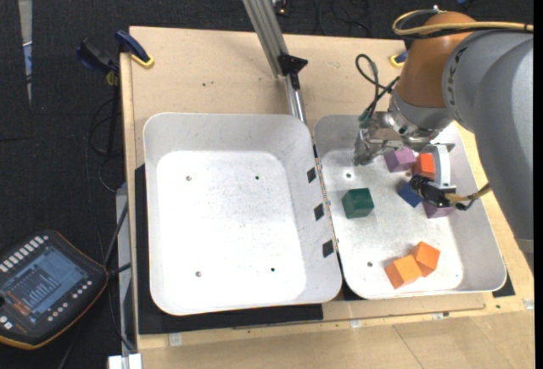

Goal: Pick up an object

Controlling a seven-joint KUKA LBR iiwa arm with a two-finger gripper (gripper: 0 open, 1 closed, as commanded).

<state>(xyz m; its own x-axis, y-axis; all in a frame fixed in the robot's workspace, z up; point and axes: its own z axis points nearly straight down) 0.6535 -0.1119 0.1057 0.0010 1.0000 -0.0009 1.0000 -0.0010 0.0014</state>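
Approach step: tool (366, 151) low in right bin (475, 274), finger state cannot be told. Next: descend squarely on purple block (399, 159).

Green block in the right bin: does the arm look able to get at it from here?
Probably yes. The green block lies alone on the right bin floor, nothing on or against it, and the gripper hangs just above and behind it.

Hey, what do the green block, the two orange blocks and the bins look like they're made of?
Green block: matte, no shine, slightly soft edges, maybe foam or painted wood. Orange blocks: same dull finish, likely the same. Bins: smooth white molded plastic by the look, rounded corners, speckled with dark scuffs.
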